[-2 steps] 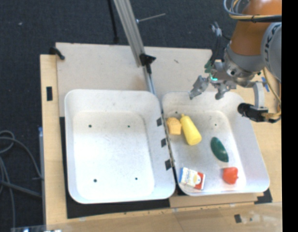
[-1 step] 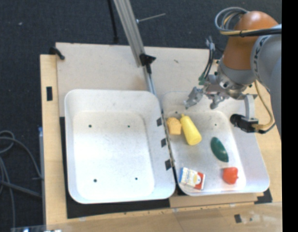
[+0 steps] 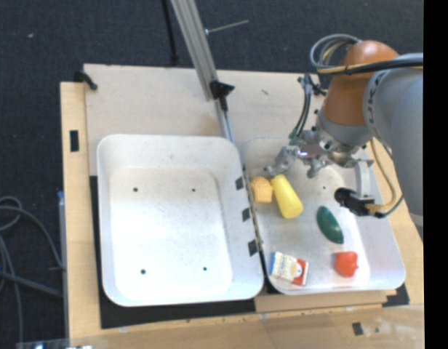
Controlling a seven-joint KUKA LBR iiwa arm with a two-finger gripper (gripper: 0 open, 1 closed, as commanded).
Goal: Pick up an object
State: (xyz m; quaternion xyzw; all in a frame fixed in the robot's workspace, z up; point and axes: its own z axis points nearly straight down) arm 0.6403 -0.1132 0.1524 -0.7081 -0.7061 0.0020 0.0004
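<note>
**Gripper poised over the right bin's far end**

Pale plywood bench (image 3: 151, 100) sits on dark speckled carpet, bearing two shallow white bins with rounded corners and a matte, faintly dusty finish. On the left, the left bin (image 3: 115, 195) has small dark dots on its floor. Beside it, the right bin (image 3: 388, 257) holds five things: a tan, rounded block (image 3: 262, 189) touching a smooth yellow cylinder (image 3: 287, 196) that lies tilted; a glossy dark green oval (image 3: 329, 224) near the middle; a small red-orange lump (image 3: 346, 264) toward the near corner; and a white carton with red print (image 3: 289, 268) against the near rim.

From the right comes the grey arm (image 3: 398, 122), its orange band rounded and shiny, with looped cables above. At its tip, the gripper (image 3: 300, 160) hangs over the bin's far end, metallic fingers spread apart, nothing between them, just beyond the yellow cylinder.

A ribbed aluminium post (image 3: 198, 46) slants up from the bench.
</note>
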